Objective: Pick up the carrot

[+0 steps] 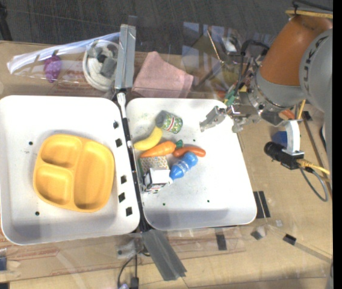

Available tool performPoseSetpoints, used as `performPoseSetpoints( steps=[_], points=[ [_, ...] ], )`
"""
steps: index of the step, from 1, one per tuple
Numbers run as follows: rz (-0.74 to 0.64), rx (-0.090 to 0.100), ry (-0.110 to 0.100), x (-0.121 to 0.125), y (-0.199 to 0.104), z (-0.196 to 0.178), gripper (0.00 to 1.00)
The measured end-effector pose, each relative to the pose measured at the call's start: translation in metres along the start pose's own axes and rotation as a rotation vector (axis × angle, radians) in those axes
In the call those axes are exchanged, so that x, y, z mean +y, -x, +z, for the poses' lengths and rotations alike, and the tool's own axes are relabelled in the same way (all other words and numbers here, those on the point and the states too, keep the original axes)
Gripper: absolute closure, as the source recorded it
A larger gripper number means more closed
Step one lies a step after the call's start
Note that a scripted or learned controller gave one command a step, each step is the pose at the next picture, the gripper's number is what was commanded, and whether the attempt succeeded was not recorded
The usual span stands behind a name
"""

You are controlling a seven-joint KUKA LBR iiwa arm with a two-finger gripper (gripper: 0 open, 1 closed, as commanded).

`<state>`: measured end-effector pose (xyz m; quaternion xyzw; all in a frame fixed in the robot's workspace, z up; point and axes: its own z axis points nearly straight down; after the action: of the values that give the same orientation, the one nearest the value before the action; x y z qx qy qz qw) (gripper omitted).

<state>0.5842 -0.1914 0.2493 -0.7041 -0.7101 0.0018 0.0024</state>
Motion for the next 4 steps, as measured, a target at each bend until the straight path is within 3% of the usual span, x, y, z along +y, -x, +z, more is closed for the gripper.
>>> performPoseSetpoints(
  steps=[1,2,3,4],
  points=[
    [0.072,0.0,0.006,0.02,-0.017,0.146,0.0],
    [-0.24,0.001,0.001,-0.013,-0.077,0.158,0.0],
    [-0.278,0.0,0.002,-0.067,-0.092,0.159,0.0],
    [-0.28,0.0,0.002,-0.067,-0.091,0.149,1.0]
  ],
)
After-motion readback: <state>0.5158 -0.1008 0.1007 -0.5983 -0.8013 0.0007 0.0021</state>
